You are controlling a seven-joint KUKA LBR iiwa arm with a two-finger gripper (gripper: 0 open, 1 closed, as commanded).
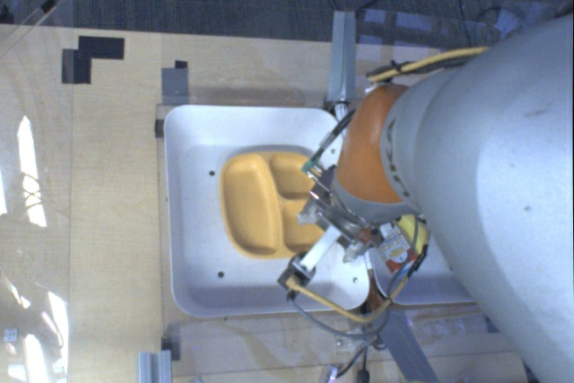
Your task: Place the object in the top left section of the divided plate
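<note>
Divided plate (256, 206) sits in left bin (193, 282); end effector (327, 224) hangs over its right edge, grip state can't tell. Risk: releasing here likely lands in a right-hand section, not top left.

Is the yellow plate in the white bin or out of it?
In. The yellow plate lies flat on the left bin's floor, inside its white walls.

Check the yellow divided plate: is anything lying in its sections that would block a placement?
Nothing visible lies in the bare sections of the yellow divided plate. The arm's wrist overhangs the plate's right edge, so what is beneath it cannot be told.
</note>
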